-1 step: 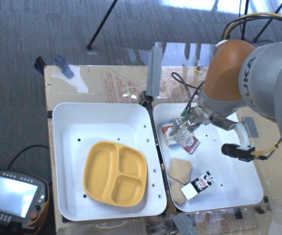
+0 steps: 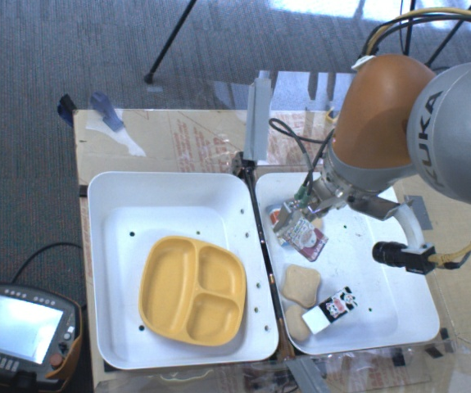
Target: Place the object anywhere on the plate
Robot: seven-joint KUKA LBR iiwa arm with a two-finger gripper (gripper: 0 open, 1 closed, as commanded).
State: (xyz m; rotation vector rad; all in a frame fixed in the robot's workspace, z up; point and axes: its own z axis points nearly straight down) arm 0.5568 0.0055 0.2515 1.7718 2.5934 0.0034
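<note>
A yellow divided plate lies in the left white bin. In the right bin my gripper hangs low over a small red and silver packet near the bin's left wall. The packet lies right under the fingertips; whether it is gripped I cannot make out. A tan bread-like piece and a smaller one lie toward the front of that bin. Beside them rests a small black and white carton.
The grey arm with its orange band covers the back of the right bin. A black camera stub sticks out on the arm's right. A teach pendant sits off the bench at the lower left. The bins' shared rim separates plate from gripper.
</note>
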